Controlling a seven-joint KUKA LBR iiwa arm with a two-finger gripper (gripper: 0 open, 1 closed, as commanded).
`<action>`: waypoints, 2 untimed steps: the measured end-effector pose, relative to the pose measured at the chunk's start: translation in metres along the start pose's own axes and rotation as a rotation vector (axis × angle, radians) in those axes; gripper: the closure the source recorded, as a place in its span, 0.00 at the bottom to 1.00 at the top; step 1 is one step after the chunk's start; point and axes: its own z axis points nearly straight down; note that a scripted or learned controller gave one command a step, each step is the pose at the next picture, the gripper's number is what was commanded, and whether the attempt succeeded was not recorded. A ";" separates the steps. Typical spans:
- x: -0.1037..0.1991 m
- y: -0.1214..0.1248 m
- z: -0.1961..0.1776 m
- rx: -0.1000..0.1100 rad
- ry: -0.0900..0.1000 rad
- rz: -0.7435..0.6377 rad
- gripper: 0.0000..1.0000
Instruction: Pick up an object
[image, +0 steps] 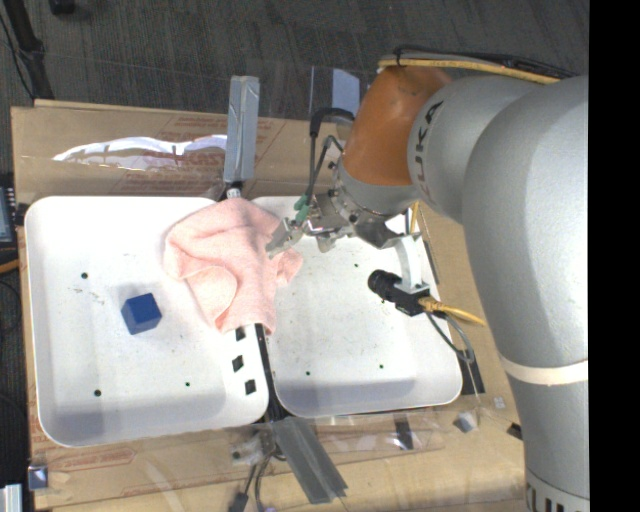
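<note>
Reaching at the rumpled pink terry cloth (228, 262) draped over the ridge between the two white bins (60, 300).
The gripper (285, 238) sits at the cloth's near edge, cloth spreading away beyond it; whether it pinches fabric I cannot tell. A small blue cube (142, 312) lies farther off.

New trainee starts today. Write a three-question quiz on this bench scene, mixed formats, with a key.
1. True or false: the cloth lies wholly inside the left bin.
2. What colour is the cube? A red, B blue, C green.
3. Fill in: the gripper is at the cloth's ____ edge in the view.

Key: 1 false, it drapes over the divide into the right bin. 2 B. 3 right.
</note>
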 end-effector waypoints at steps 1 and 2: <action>-0.054 0.041 0.099 -0.003 -0.002 -0.360 0.00; -0.053 0.042 0.088 -0.005 -0.004 -0.364 1.00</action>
